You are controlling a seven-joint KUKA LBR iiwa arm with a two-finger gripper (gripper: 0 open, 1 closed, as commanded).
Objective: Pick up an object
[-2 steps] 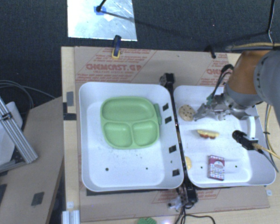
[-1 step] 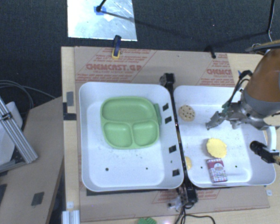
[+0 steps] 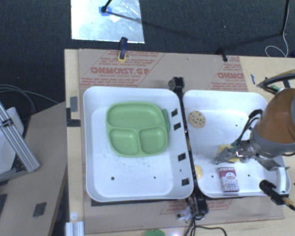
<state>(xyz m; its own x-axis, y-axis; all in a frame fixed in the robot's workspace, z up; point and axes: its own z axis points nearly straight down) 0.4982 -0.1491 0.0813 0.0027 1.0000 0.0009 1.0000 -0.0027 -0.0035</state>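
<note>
The brown board under the bins reads "CHEMCAST GP" in red at far left (repeated, partly cut, at far right).

- My gripper hangs over the desk, whose tan top runs far out to its left.
- Brown cardboard printed with red lettering lies beyond it.
- Dark carpet floor spreads past the desk's far edge.
- A shiny foil sheet lies on that floor.
- Metal rails slant at far left.

Robotics lab: bench, paired white bins, cables.
</note>
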